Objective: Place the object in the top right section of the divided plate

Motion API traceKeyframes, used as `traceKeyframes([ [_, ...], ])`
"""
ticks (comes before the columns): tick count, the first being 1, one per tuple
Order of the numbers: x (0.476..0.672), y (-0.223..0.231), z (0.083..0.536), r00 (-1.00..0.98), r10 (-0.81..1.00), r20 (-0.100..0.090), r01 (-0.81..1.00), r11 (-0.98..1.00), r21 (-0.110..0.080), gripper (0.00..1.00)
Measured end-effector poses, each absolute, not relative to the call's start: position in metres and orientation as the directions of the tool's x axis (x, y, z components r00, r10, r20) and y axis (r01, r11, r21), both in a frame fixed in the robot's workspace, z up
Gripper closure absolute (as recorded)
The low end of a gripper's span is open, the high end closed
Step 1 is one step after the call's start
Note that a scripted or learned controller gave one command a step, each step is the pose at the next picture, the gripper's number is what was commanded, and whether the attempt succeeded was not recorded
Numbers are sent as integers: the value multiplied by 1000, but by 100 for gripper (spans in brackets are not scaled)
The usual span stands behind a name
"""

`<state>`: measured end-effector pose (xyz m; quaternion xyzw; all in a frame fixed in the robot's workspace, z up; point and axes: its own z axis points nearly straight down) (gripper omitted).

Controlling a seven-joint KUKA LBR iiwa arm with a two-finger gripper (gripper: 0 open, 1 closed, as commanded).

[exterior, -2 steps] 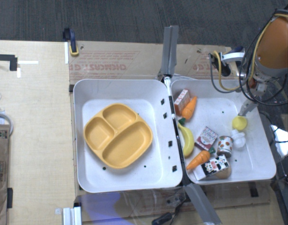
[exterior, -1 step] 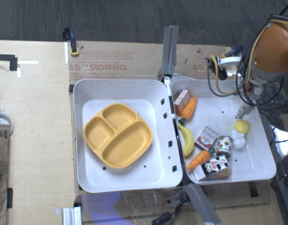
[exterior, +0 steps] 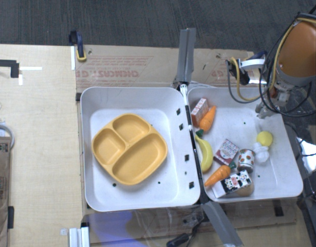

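pale wood bench (exterior: pixel 34 179) runs across the scene, with dark carpet beyond it at the top. nearest the camera, clear plastic and a black cable lie crumpled just under the front edges of the two bins.

left bin (exterior: pixel 91 189) holds the yellow divided plate (exterior: pixel 129 148), lying flat and a little turned, one large section toward the front right and two smaller ones toward the back and left. nothing lies in any of its sections.

right bin (exterior: pixel 286 184) holds the loose things. at its front sits a black-and-white cow-patterned carton (exterior: pixel 235 184); its print is too small to read. just behind it an orange carrot (exterior: pixel 218 175) lies at a slant, beside a small can (exterior: pixel 246 159) with a red and white label, unreadable. a red and white packet (exterior: pixel 227 151) lies next to the can, and a yellow banana (exterior: pixel 204 153) lies along the bin's left wall. a white lump (exterior: pixel 261 152) touches a yellow lemon (exterior: pixel 264 138). further back a second carrot (exterior: pixel 207 118) leans against a small red box (exterior: pixel 198 110), its lettering blurred.

behind the bins lies a cardboard sheet (exterior: pixel 127 68) with faint red printing, seen upside down and not clearly readable.

at the far right the arm's orange band (exterior: pixel 297 48) hangs over the right bin's back corner among cables. whether the gripper's jaws are wide or closed i cannot tell.
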<state>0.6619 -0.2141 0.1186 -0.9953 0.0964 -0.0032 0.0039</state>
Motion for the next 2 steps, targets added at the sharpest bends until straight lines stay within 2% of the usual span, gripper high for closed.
traceKeyframes([
  [1, 617, -221, 183, 980, -200, 1, -200, -980, -6, 100],
  [2, 573, -220, 179, 980, -200, -2, -200, -980, -6, 100],
])
